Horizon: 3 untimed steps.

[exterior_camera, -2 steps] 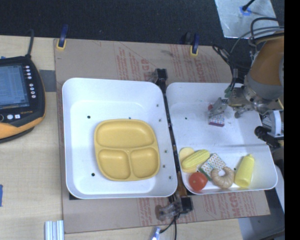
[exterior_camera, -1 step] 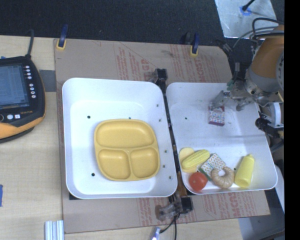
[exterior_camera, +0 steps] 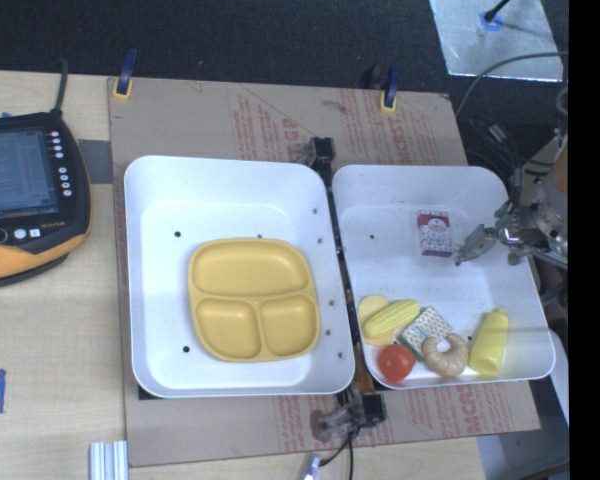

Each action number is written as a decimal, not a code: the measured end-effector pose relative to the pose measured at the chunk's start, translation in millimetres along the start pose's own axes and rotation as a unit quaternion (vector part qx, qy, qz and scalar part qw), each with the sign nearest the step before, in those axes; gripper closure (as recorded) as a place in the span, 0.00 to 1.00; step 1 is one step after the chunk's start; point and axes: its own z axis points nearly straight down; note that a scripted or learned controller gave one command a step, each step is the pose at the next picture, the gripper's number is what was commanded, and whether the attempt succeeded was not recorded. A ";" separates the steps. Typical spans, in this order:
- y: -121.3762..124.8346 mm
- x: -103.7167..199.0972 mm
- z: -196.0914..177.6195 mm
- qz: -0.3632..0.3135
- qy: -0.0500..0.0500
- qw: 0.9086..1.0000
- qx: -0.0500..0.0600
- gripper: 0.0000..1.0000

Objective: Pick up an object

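Lying at the lower right, the toy food [exterior_camera: 432, 338] crowds the right bin's [exterior_camera: 380, 193] near corner. Cardboard [exterior_camera: 280, 118] underlies both bins on the bench [exterior_camera: 50, 368]; dark floor [exterior_camera: 230, 18] fills the top. The gripper [exterior_camera: 490, 243], fingers spread, holds nothing at the right edge.

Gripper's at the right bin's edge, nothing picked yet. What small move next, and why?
Probably shift the gripper left toward the red and white box. The box lies alone on bare floor of the right bin, while the other items crowd its near corner.
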 end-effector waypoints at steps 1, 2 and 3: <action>68.0 38.3 68.6 -0.002 0.000 1.000 0.001 0.00; 69.1 36.7 56.4 -0.002 -0.001 1.000 -0.001 1.00; 108.2 108.1 -21.7 -0.001 0.001 1.000 -0.001 1.00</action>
